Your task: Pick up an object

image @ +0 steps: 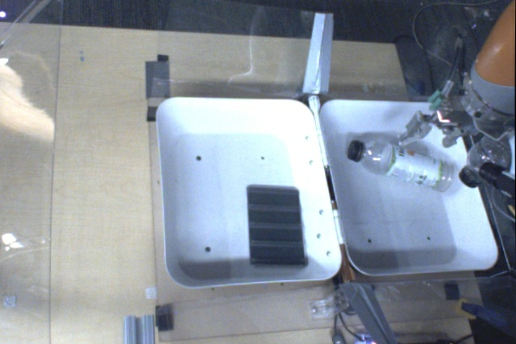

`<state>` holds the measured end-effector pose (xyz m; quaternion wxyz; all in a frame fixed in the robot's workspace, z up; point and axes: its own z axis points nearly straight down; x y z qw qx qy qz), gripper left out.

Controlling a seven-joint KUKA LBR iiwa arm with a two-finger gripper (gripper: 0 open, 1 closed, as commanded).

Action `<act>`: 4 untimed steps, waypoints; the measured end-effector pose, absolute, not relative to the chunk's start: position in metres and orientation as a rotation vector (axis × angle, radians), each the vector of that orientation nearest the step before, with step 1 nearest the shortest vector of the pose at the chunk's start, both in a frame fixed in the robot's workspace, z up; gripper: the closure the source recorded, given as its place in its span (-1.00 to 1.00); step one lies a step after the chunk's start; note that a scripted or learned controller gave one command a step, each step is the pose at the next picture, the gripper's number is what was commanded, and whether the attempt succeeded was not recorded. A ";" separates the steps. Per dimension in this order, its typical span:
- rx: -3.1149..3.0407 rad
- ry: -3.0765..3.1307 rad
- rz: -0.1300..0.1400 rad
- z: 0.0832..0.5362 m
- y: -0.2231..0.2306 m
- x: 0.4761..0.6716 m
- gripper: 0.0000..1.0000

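A clear plastic bottle [403, 163] with a black cap lies on its side in the right bin [403, 242], cap pointing left. My gripper [432, 131] hangs over the bin's back right part, just above and behind the bottle's body. Its fingers [414, 127] stand apart, open, with nothing between them. A black ribbed block [276, 225] lies flat in the left bin [210, 141], near its front right.
The two white bins sit side by side on the wooden bench, divided by a narrow gap [329, 181]. A metal strut [318, 52] rises behind the gap. The arm's orange band [496, 56] is at the right edge.
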<state>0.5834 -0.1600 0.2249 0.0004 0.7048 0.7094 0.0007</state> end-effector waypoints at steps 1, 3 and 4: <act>2.121 2.316 0.003 0.117 -0.134 0.629 -1.00; 2.315 2.116 0.007 0.118 -0.188 0.595 -1.00; 2.126 2.301 0.011 0.089 -0.197 0.571 -1.00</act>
